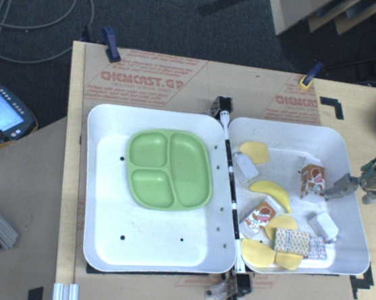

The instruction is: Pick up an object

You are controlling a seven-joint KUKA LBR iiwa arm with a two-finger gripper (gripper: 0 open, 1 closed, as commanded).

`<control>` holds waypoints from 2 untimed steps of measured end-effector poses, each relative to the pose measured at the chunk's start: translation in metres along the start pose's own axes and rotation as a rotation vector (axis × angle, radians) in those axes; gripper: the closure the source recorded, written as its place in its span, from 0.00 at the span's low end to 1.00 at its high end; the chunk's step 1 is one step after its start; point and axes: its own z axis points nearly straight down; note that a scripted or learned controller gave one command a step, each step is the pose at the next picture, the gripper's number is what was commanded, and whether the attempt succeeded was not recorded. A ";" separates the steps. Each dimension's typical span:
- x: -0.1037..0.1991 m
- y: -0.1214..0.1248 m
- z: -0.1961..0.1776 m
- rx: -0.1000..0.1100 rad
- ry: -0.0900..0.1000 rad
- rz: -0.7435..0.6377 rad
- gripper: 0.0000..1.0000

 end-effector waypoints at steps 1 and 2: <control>0.014 0.024 0.130 -0.001 0.000 -0.001 0.00; 0.034 0.110 0.129 -0.002 0.000 -0.002 0.00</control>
